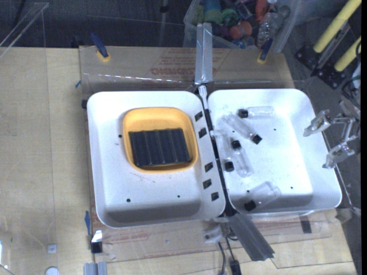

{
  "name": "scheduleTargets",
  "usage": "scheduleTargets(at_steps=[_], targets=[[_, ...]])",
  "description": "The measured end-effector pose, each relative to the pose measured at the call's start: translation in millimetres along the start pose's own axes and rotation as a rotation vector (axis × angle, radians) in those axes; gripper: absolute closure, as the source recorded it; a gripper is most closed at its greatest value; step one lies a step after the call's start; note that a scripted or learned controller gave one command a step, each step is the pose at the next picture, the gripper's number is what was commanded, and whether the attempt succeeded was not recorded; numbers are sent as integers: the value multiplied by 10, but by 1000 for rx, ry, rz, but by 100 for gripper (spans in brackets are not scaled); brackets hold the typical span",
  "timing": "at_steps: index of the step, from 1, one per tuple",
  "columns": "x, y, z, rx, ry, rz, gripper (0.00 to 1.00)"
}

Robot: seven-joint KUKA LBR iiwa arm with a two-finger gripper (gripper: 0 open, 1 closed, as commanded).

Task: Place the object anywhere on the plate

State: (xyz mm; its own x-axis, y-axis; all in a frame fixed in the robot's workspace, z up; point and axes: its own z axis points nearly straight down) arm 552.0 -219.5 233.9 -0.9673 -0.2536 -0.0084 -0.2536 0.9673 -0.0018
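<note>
Clear plastic, black caps: that's the pick stock, all in the right bin (298, 105). The nearest vial (262, 191) lies on its side by the front wall, apart from the rest. Mid-bin is a tangle of three vials (241, 148), touching or overlapping, so read that count as approximate. The far vial (259, 112) lies alone near the back wall. I make it five in total.

Bins: two. Plate: one. The yellow plate (131, 125) sits in the left bin (103, 171) with a dark ridged slab (159, 146) across its middle. No vial is on it.

The gripper (321, 145) is over the right bin's right rim, well apart from every vial. The jaws look spread with nothing between them, but it's small, so low confidence.

Step, as I judge it: pre-grasp, nothing picked yet. The next move calls for choosing a target. The near or far single is cleaner than the cluster, where a neighbour could get nudged. Vials are round and slick, so close across the body, then carry over the divider (207, 153) to the plate.
</note>
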Motion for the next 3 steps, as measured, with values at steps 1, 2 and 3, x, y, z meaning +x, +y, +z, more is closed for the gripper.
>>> scheduleTargets(at_steps=[1,2,3], targets=[[-153,-69,244,-2,-1,-420,0],[60,-18,-377,-1,-1,-643,0],[511,103,-557,-5,4,-570,0]])
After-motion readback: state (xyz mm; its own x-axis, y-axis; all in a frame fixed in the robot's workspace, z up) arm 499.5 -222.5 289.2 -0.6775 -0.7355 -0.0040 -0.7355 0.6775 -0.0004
